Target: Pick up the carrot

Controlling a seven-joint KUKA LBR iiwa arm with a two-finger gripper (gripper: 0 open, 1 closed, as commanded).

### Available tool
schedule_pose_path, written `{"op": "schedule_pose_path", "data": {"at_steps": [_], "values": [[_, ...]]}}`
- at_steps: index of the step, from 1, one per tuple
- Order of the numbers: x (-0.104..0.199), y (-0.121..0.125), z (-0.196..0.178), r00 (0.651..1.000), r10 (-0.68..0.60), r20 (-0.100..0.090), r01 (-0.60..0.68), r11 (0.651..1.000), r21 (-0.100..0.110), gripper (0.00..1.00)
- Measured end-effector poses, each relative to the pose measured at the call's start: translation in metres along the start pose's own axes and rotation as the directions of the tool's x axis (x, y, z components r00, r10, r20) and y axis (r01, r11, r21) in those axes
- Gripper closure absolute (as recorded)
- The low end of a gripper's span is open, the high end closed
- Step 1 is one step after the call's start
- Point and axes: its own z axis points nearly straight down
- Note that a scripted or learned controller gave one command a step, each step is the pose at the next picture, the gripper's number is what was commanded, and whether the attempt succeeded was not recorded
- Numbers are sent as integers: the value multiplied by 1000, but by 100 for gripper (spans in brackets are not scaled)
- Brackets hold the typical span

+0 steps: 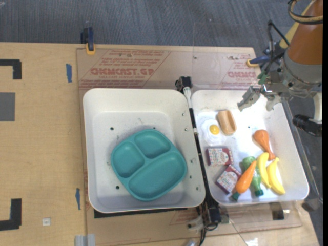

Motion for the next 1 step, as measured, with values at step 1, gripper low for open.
{"op": "schedule_pose_path", "data": {"at_steps": [1], "values": [[-48,-22,112,978,-206,-1,206,978,5,0]]}}
